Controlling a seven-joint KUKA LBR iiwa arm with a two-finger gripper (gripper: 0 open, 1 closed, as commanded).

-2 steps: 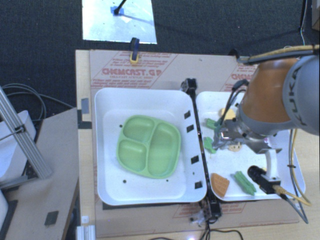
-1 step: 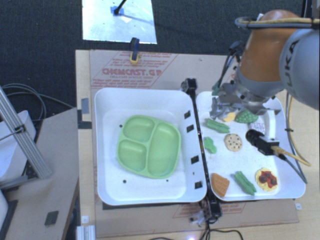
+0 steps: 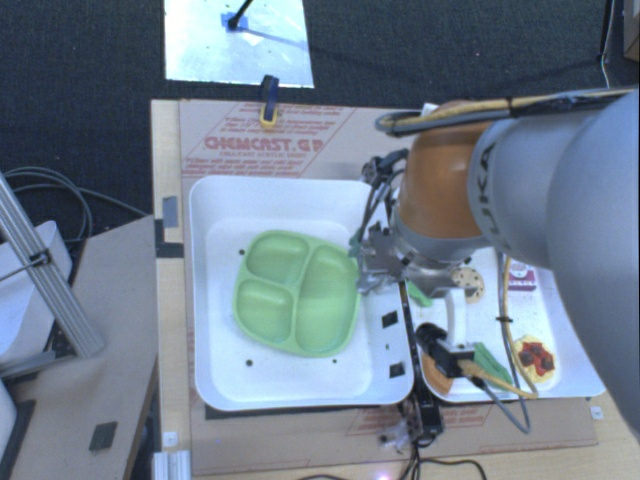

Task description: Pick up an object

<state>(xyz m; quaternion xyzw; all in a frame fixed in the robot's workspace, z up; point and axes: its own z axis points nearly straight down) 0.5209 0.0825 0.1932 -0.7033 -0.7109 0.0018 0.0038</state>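
Green divided plate (image 3: pixel 297 293) lay flat in the left bin (image 3: pixel 218 218), a little below the middle of the frame. It covered most of that bin's floor, and its right rim reached close to the wall shared with the right bin (image 3: pixel 578 373). It was the only thing in the left bin.

The gripper (image 3: pixel 366 266) hung at the end of the grey and orange arm, which came in from the right side of the frame. It sat over the plate's upper right edge, just beside the dividing wall. The wrist hid its tip, so I could not tell whether it was spread or pressed together, and nothing could be seen held in it.

From the gripper, the bulk of the plate lay to the lower left. The plate was a rounded shape with no strong long axis. Its one long compartment ran from top to bottom along the right side, nearest the gripper.

In my judgement the rim there was the likely place to pinch, since the flat middle offered nothing to close on.

A cookie (image 3: pixel 467 281) and a red-patterned card (image 3: pixel 535 358) lay in the right bin, partly under the arm.
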